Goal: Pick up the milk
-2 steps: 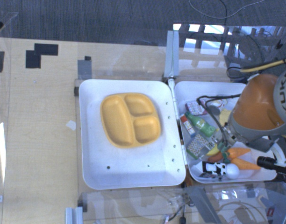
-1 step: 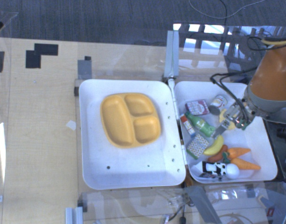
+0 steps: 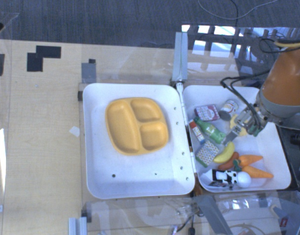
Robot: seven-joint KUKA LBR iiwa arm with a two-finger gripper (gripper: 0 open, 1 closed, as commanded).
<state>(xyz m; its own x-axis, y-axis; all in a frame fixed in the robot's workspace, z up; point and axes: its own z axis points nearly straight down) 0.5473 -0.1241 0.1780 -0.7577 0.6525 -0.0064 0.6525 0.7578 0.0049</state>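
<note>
The milk (image 3: 223, 176) looks like a small white container with black cow-like patches. It lies on its side at the front edge of the right bin (image 3: 280, 148), next to a white ball (image 3: 243, 179). My gripper (image 3: 242, 126) hangs over the middle of that bin, above the banana's upper end. It is well behind the milk and apart from it, and nothing shows in its grasp. The grey arm with its orange band (image 3: 287, 80) reaches in from the right.
Around the milk lie a banana (image 3: 224, 153), two carrots (image 3: 254, 166), a checkered carton (image 3: 207, 153), a green bottle (image 3: 212, 130), a red item (image 3: 195, 130), a pink-labelled carton (image 3: 207, 112) and a can (image 3: 229, 107). A yellow divided tray (image 3: 137, 125) sits in the left bin (image 3: 98, 170).
</note>
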